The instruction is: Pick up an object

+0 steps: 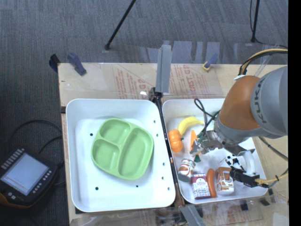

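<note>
The right bin (188, 108) holds a yellow banana (188, 123), an orange fruit (175, 141), a carrot (193, 139), a small can (186, 167), a red and white carton (201, 186), a sausage (211, 181) and a small orange box (225, 180). My gripper (200, 150) hangs low over the middle of this bin, just right of the carrot and above the can. The wrist hides its fingertips, and nothing is visibly held.
The left bin (80, 112) bears a green divided plate (123, 148). A grey upright post (163, 69) stands behind the seam between the bins. A teach pendant (26, 173) lies on the floor at left. Cables trail by the arm at the right bin's edge.
</note>
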Robot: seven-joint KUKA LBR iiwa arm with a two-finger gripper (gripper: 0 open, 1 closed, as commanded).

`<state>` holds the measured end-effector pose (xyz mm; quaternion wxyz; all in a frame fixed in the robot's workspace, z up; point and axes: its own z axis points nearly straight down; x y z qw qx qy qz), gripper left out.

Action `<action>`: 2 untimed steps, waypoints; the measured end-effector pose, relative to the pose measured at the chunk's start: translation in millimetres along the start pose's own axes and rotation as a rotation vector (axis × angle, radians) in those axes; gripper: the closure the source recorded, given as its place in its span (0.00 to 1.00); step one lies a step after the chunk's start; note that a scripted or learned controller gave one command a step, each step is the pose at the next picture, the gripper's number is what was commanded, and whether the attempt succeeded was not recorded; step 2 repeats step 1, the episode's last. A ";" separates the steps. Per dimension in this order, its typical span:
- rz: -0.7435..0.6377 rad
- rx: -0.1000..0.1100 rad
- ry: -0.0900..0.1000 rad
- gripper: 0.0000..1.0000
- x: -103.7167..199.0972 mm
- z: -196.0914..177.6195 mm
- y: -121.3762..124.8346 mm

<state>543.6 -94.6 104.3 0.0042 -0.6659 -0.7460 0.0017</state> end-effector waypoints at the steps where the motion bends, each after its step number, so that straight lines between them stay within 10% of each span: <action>1: 0.093 -0.003 -0.003 1.00 74.7 -100.5 -10.7; 2: 0.093 -0.003 -0.003 1.00 74.7 -100.5 -10.7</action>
